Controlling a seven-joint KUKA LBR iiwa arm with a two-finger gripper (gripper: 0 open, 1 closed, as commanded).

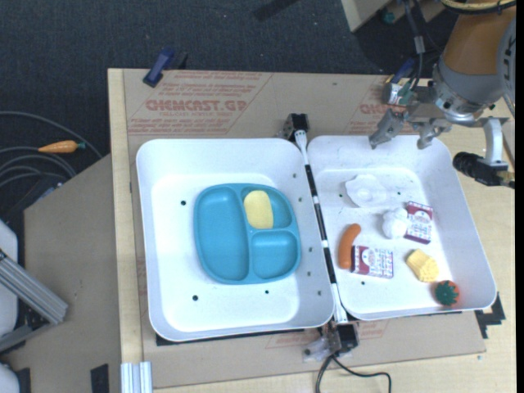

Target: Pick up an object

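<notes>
My gripper (pixel 404 137) hangs open over the far edge of the right bin (pixel 467 211), with nothing between its two fingers. Below it in that bin lie a white crumpled object (pixel 366 191), a small white ball (pixel 395 223), a maroon carton (pixel 419 222), an orange sausage (pixel 349 244), a second maroon packet (pixel 373 261), a yellow cheese wedge (pixel 422 265) and a red-and-green strawberry (pixel 445 293). The left bin (pixel 164 244) holds a blue divided tray (pixel 221 236) with a yellow item (pixel 259 209) in its upper right compartment.
A black clamp (pixel 296 124) sits at the far end of the seam between the bins, another clamp (pixel 337 340) at the near end. A blue clip (pixel 160 67) lies at the board's far left corner. Cables run on the floor at left.
</notes>
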